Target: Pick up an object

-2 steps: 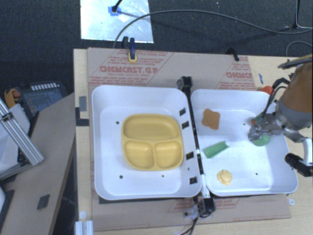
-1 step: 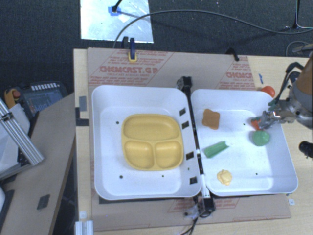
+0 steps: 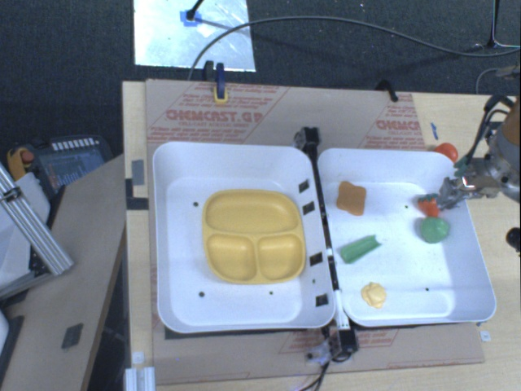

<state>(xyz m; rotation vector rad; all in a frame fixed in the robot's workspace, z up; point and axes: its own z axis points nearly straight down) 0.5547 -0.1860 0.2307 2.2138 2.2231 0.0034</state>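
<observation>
Here, end effector [image 3: 437, 197] by red obj [image 3: 429, 208], green ball [image 3: 434, 230] beside.

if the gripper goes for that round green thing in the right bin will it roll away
Probably. The green ball-like object looks rounded, so a nudge could send it rolling across the smooth right bin. It sits near the wall, which might stop it. It looks small and likely light.

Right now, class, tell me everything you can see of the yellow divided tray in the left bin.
The yellow divided tray lies flat in the middle of the left bin, on its white floor. It looks like smooth moulded plastic, a rounded rectangle with a raised rim. Ridges split it into three compartments: one wide one along the far side and two smaller ones along the near side. It is slightly turned against the bin's walls and touches none of them. It sits well away from the gripper, which is at the right bin.
</observation>
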